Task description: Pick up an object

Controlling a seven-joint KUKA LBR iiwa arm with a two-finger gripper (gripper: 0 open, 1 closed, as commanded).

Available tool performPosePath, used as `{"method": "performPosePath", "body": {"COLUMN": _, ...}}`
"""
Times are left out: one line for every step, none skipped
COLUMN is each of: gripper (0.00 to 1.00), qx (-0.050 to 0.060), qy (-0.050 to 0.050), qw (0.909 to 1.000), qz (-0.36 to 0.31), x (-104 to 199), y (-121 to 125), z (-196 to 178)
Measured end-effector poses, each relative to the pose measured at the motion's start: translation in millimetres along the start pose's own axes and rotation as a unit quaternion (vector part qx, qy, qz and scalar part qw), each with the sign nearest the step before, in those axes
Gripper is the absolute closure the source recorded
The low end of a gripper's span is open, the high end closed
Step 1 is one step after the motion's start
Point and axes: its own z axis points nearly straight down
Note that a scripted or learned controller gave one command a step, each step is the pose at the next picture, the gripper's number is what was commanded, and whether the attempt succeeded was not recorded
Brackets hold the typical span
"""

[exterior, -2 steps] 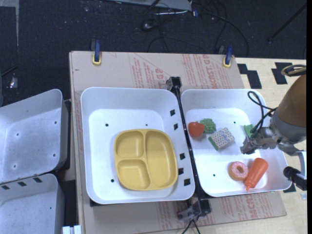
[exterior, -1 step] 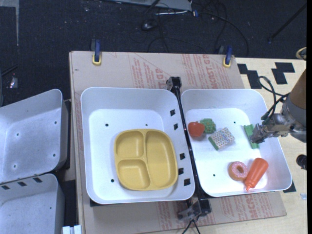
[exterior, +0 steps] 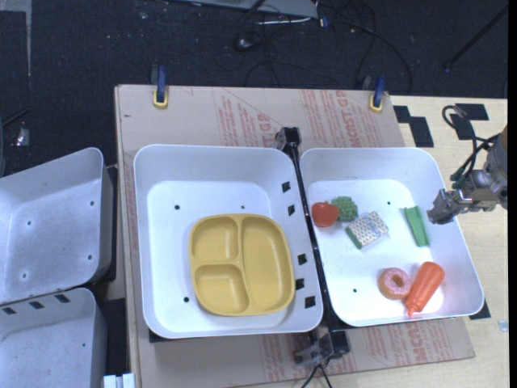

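The right bin (exterior: 380,164) holds several small items: a red tomato-like piece (exterior: 325,214), a green broccoli piece (exterior: 346,208), a grey checkered block with a green edge (exterior: 368,229), a green stick (exterior: 417,225), a pink donut (exterior: 395,283) and an orange carrot (exterior: 424,287). My gripper (exterior: 443,208) sits at the right rim of this bin, just right of the green stick, with nothing visible between its fingers.
The left bin (exterior: 161,176) carries a yellow three-compartment tray (exterior: 241,264). A black divider (exterior: 303,217) runs between the bins. Spare white bins (exterior: 48,217) lie off the bench at the left. Yellow clamps (exterior: 161,95) hold the board's far edge.
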Motion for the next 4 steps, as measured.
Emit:
{"method": "performPosePath", "body": {"gripper": 1.00, "qx": 0.003, "qy": 0.002, "qw": 1.0000, "qz": -0.002, "x": 54.8, "y": 13.8, "z": 12.9}}
{"method": "performPosePath", "body": {"gripper": 1.00, "qx": 0.002, "qy": 0.002, "qw": 1.0000, "qz": -0.003, "x": 109.9, "y": 27.1, "z": 4.4}}
{"method": "performPosePath", "body": {"gripper": 1.00, "qx": 0.003, "qy": 0.002, "qw": 1.0000, "qz": -0.002, "x": 153.7, "y": 32.8, "z": 7.1}}
{"method": "performPosePath", "body": {"gripper": 1.00, "qx": 0.003, "qy": 0.002, "qw": 1.0000, "qz": -0.002, "x": 196.7, "y": 40.9, "z": 13.6}}
